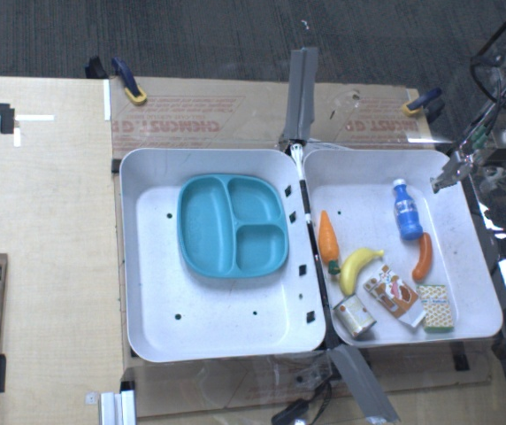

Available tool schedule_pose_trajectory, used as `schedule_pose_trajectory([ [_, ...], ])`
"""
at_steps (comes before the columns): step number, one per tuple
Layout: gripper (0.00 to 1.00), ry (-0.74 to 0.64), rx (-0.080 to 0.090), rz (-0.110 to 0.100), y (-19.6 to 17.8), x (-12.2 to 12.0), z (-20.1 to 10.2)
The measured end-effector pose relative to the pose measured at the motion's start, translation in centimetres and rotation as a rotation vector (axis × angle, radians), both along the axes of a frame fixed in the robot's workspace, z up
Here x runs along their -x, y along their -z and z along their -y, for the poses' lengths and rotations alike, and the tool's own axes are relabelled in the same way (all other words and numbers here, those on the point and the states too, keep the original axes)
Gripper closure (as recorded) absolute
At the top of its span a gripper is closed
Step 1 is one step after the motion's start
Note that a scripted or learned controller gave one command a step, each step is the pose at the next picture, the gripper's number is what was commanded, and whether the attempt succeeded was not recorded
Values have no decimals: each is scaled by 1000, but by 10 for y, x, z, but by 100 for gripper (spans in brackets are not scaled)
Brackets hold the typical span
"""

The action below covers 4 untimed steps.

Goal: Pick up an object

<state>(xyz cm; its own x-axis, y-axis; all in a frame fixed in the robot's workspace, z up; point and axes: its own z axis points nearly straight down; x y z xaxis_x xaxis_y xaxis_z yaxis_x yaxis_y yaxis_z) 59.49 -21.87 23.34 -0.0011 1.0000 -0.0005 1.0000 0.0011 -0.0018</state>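
Several small items lie loose in the right bin (474, 237), any of which could be picked: a blue bottle (406, 209) lying near the far side, a sausage (424, 257) just below it, a carrot (327, 237) by the left wall, a banana (357, 266) beside the carrot, a can (355, 317) near the front edge, and two small packets (393, 294) close together at the front right. None is lifted; all rest on the bin floor. The left bin (147, 255) holds a turquoise divided plate (233, 226). The gripper (452, 173) hangs over the right bin's far right corner, apart from every item; I cannot tell how it is set at this size. The approach seems barely begun. Next, the arm would need to travel inward above one item, probably the nearby bottle, and descend squarely over it.
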Motion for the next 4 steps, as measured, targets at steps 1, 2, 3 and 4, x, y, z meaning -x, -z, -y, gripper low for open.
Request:
schedule_pose_trajectory([
  [1, 0, 186, 2, 23, 90, -14, 0],
  [2, 0, 169, 5, 36, 93, -12, -1],
  [3, 0, 145, 11, 51, 95, -15, -4],
  [4, 0, 130, 0, 0, 142, 25, -22],
])
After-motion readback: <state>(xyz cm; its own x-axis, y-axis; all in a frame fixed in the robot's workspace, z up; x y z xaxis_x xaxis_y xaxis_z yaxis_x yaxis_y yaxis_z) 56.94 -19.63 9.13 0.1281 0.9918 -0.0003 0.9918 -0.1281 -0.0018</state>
